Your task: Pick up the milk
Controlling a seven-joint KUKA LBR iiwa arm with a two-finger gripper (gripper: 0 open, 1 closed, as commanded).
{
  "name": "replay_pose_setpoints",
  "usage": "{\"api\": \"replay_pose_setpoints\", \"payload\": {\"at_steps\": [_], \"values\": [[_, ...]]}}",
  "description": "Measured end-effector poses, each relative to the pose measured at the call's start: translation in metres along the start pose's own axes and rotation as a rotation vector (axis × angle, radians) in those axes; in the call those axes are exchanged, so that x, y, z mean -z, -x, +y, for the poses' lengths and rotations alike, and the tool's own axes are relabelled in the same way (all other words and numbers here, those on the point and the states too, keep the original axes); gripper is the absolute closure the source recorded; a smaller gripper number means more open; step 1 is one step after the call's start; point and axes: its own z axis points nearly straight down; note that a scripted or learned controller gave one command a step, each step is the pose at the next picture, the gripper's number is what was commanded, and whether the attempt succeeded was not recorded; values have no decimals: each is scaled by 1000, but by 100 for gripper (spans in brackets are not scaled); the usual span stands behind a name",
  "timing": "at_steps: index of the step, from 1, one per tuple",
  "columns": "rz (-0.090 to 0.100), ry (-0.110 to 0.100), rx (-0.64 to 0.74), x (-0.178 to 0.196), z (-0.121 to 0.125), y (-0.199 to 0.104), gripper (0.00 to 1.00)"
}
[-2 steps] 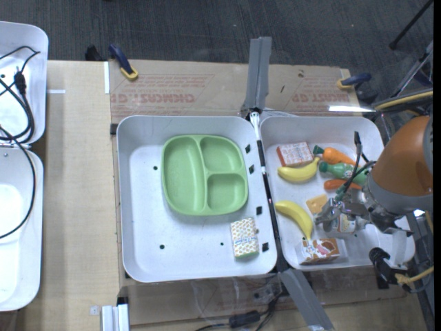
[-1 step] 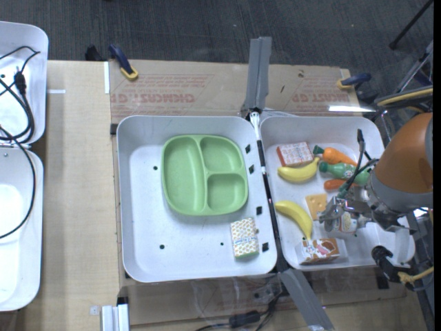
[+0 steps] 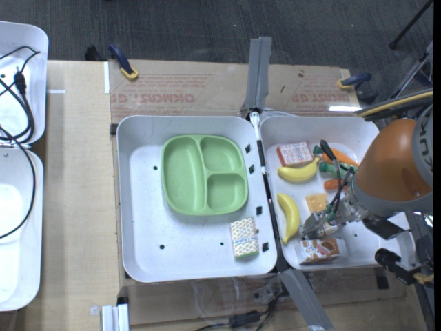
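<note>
A small pale carton with blue and green print, which looks like the milk (image 3: 244,238), lies in the left bin (image 3: 138,205) near its front right corner, just below the green plate. My gripper (image 3: 315,226) hangs low in the right bin (image 3: 358,243), over its front part. It is right above a brown and white carton (image 3: 320,250) and well apart from the pale carton, across the wall between the bins. Nothing shows held in the gripper.
A green three-part plate (image 3: 204,174) fills the middle of the left bin. The right bin holds two bananas (image 3: 299,172) (image 3: 289,216), a red and white packet (image 3: 295,153), a cheese slice (image 3: 317,203) and carrots (image 3: 336,158). The arm's orange band (image 3: 389,167) covers the bin's right side.
</note>
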Motion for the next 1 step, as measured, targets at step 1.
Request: {"api": "replay_pose_setpoints", "payload": {"at_steps": [1], "values": [[-2,1,566,100,18,-66,100]]}}
